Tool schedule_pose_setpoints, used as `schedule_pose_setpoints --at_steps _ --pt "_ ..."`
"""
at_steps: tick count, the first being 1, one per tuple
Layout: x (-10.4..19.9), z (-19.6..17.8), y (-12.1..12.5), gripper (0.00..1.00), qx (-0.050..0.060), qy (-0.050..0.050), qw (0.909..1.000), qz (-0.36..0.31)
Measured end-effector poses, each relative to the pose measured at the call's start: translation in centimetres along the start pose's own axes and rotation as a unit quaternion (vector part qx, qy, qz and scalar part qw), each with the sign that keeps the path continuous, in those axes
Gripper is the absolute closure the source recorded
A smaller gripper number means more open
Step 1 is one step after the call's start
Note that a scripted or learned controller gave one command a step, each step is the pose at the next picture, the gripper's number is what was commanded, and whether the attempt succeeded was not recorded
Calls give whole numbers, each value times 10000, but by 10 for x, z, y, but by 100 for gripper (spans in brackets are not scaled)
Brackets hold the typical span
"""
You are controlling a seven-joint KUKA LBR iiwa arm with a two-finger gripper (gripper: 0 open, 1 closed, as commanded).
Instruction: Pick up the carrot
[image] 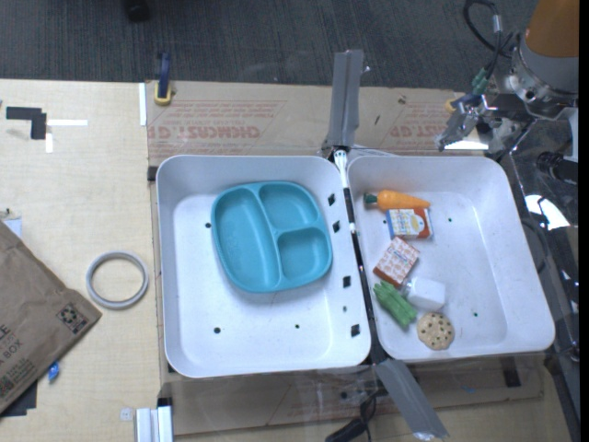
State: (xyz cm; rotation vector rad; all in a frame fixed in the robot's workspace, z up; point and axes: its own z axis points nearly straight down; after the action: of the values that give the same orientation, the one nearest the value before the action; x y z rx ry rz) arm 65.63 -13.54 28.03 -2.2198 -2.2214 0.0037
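The task looks to be at its opening step: the arm's tool (463,122) hovers above the far right corner of the right bin (515,274), and whether it is apart or together cannot be told. One carrot (398,200) lies near that bin's far left corner, touching a small orange-labelled packet (408,223), so the next move likely calls for travelling left and descending over it. Counted: two bins, one blue divided plate (271,236) in the left bin (184,274), one cookie (435,331), one tape ring (117,278) on the bench.

Orange band (561,12) above grey wrist, looping black cables (485,21), metallic pincer (460,122)
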Motion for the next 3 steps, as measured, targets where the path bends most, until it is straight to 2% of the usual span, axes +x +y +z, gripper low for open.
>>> schedule_pose_setpoints --at_steps 1,2,3 --pt "48 85 2 0 4 2 9892 -1463" --pt "36 188 -10 0 -20 -5 9750 -2221" --pt "34 179 -10 100 -24 -8 9755 -2199"
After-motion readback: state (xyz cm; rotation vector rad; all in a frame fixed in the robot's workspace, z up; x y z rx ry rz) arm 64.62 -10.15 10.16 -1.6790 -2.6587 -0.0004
